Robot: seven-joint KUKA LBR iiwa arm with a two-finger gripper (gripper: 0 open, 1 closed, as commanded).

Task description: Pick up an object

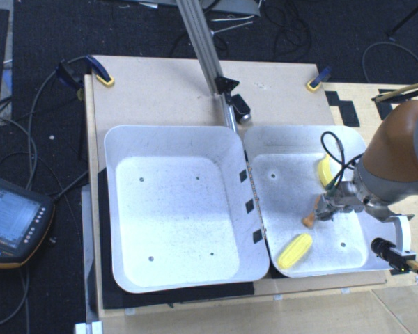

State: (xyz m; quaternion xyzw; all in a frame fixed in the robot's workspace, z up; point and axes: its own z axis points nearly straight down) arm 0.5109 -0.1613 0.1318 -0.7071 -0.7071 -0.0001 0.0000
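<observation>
In the camera view the arm (397,155) comes in from the right and is cut off by the frame edge, its grey wrist and orange band covering much of the right bin's (279,160) far right side. The gripper (325,209) hangs low over that bin's floor, but it is small and blurred, and I cannot tell how its jaws stand. Just beside its tip lies a small orange-brown object (308,220), too small to name; whether the two touch is unclear. A yellow object (325,170) near the bin's back right is partly hidden behind a black cable loop (332,148) and the wrist. One yellow corn cob (294,250) lies in full sight near the front edge, apart from the gripper. That makes three objects in the right bin. There are two white bins; the left bin (118,186) sits edge to edge with the right one. A slanted metal post (202,40) rises behind the bins, and a handheld pendant (12,221) lies on the floor at left.
</observation>
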